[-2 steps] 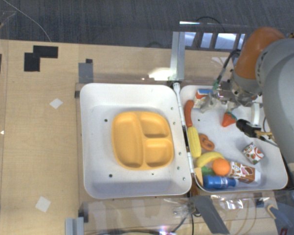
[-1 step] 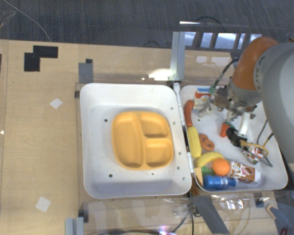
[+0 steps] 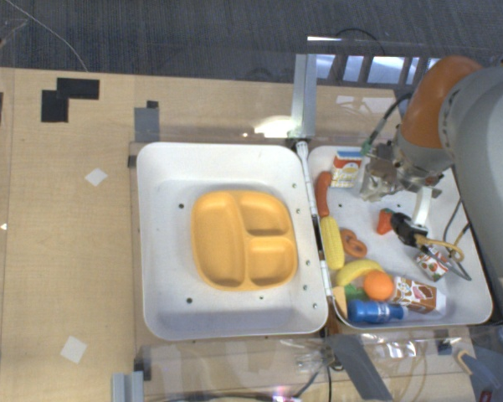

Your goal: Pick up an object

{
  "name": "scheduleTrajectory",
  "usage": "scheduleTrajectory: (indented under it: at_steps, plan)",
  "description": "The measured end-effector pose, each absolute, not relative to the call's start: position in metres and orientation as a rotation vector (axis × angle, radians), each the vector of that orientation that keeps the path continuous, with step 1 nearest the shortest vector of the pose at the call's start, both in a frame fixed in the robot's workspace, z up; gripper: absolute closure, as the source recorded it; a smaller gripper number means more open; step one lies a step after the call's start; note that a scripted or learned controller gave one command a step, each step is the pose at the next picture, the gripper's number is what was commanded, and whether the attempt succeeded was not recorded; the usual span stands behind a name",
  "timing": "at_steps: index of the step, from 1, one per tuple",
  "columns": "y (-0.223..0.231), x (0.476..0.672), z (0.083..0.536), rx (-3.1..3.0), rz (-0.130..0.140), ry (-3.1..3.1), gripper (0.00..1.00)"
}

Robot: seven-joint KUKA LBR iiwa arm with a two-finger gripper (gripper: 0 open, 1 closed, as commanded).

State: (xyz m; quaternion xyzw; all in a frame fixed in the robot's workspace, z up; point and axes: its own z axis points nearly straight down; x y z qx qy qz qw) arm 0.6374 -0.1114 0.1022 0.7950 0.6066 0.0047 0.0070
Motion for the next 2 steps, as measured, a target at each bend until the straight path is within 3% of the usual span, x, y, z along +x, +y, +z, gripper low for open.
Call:
scheduleTrajectory:
  at_steps: [1, 2]
  plan:
    - [-0.111, 0.637, 0.101, 2.485, 0.013, 1.899, 0.00]
    - [-0.117, 0.608, 0.088, 2.671, 0.013, 1.642, 0.00]
